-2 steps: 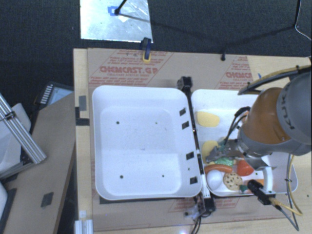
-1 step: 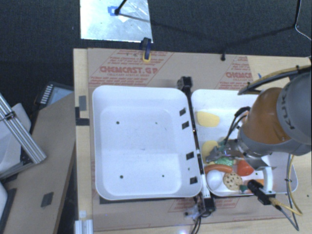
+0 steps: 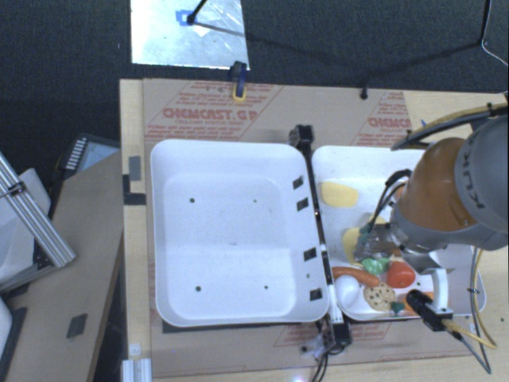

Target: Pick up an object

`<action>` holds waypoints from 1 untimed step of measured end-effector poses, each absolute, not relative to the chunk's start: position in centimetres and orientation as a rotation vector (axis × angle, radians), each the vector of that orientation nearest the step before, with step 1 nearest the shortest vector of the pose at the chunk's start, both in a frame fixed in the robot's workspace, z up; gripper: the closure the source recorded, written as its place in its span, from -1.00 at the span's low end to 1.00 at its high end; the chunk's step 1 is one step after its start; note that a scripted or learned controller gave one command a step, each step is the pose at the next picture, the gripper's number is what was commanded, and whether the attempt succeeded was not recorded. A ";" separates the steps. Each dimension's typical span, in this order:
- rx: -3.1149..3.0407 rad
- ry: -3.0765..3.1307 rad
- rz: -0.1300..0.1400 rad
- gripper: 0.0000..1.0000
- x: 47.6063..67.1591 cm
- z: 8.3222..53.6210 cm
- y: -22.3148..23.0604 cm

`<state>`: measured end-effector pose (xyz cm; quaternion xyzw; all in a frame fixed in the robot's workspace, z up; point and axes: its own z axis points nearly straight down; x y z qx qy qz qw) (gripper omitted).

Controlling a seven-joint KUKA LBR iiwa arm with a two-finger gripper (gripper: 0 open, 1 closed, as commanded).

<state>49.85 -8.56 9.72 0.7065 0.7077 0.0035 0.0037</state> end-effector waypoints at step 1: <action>2.206 2.225 0.016 1.00 57.4 18.9 -4.0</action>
